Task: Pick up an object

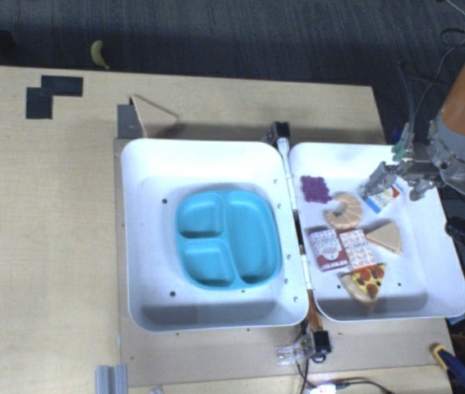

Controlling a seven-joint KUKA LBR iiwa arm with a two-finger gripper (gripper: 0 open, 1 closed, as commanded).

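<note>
A grey KUKA arm (462, 130) with an orange band is seen reaching in from the right over the right-hand white bin (430, 298), its gripper (383, 185) hanging low above the bin's upper middle. Whether the gripper is parted or closed cannot be told, and nothing is clearly shown in its grasp; a small blue-and-white packet (383, 199) lies directly beneath it.

The bin's contents are crowded toward its left wall. A purple cluster (315, 189) is set near the divider, with a round tan piece (344, 211) just below it. A red-and-white card (324, 247) and a second printed card (356, 249) lie side by side, a tan wedge (384, 236) is placed to their right, and a pizza slice (365, 281) rests near the front wall. Bare floor is left along the bin's right side and front right corner.

The left white bin (146, 220) is occupied by a blue divided tray (227, 237), with open margin left on all sides.
</note>
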